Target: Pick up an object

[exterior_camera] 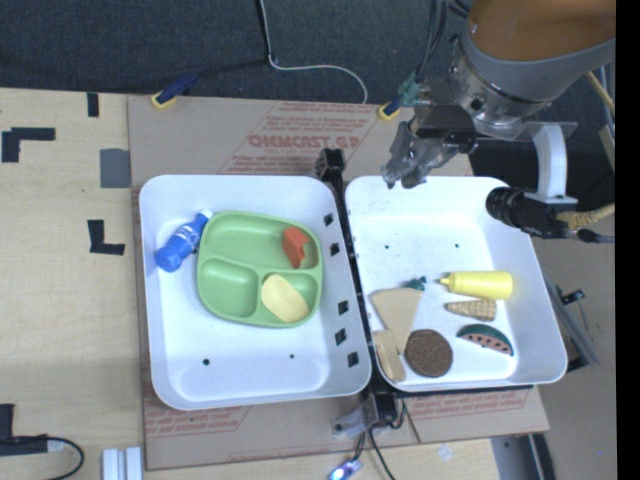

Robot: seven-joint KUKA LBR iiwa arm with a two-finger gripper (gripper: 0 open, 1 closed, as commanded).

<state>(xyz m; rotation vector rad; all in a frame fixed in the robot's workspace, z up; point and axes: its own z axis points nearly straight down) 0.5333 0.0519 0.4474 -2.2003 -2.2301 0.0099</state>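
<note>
1. My pincer (407, 175) hangs over the far left corner of the right bin (470, 218), just by the divider between the two bins. Whether it is apart or together I cannot tell from this slant; nothing shows in it.
2. Above it rises my grey wrist, with the orange band (540, 3) at the top right of the view.
3. Below my pincer the near floor of the right bin is bare white; the objects to pick lie well apart from it, along the near half.
4. A yellow squeeze bottle (482, 284) lies on its side, tip pointing left.
5. Just beneath it sits a small ridged tan piece (472, 309), and beneath that a watermelon slice (487, 340).
6. A tan wedge (398, 310) lies left of those, a round brown cookie (429, 352) just below it, and a pale stick-shaped piece (389, 356) beside the cookie.
7. In the left bin (170, 368) rests a green divided plate (225, 288), with a red piece (295, 246) in its far right compartment and a yellow piece (285, 298) in its near right one.
8. A blue bottle (180, 243) lies just beside the plate's left edge.
</note>
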